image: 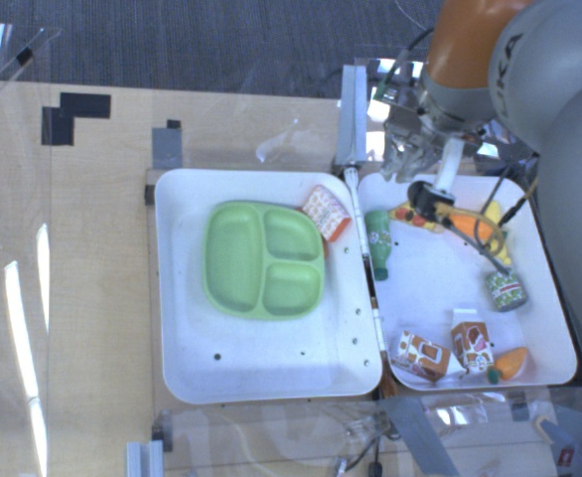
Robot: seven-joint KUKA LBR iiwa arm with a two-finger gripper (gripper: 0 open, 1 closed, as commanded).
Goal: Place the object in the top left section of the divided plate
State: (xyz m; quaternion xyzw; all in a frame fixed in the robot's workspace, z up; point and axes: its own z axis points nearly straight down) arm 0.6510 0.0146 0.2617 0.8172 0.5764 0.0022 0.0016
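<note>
Nearest the camera, two small brown-and-white cartons and an orange wedge-shaped piece lie in the right white bin, well to the right of the pale green divided plastic plate and nearer the viewer than it.

The plate lies flat in the left white bin, with one long section on its left and two smaller ones on its right. All three sections are bare.

A red-and-white patterned packet rests against the plate's far right corner, touching the rim. Just right of the plate, past the wall between the bins, a green plastic bottle lies along the right bin's edge.

Farther right of the plate lie an orange carrot-shaped toy, a yellow piece beside it, and a small green-and-white can.

The pincer hangs over the far left corner of the right bin, right of and beyond the plate. I cannot tell whether it is open or closed.

Both bins sit on the pale wooden surface.
</note>
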